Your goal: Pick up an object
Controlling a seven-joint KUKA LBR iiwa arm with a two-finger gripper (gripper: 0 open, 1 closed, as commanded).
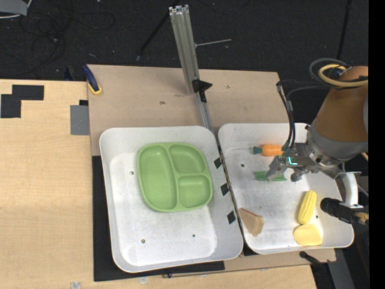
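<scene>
Carrot-shaped orange plastic toy with a green stub (269, 150) seems to be what's being gone for, since it's lying in the far part of the right-hand shallow white bin (240, 138) and the tool (284, 172) is parked just beside it, on its near side. A small flat green piece (263, 175) is sitting right at the tool's left, so that could be the target instead, hard to call. Whether the tool is spread apart or closed up can't be made out at this size, and nothing is seen gripped in it.

Other stuff in the right bin is scattered loose, probably just dumped in for random picks: a bumpy yellow plastic corn cob (307, 206) and a smooth rounded yellow lump (308, 235) near the right corner, plus a tan wedge, maybe fake bread (253, 221), close to the near left wall.

The left-hand shallow white bin (120, 239) is taken up by a glossy light-green divided plastic plate with three compartments (175, 177), laid flat. Both bins are set edge to edge on the pale wooden tabletop (42, 173), presumably so things can be moved across easily. The bin floors look matte with a few dark specks.
</scene>
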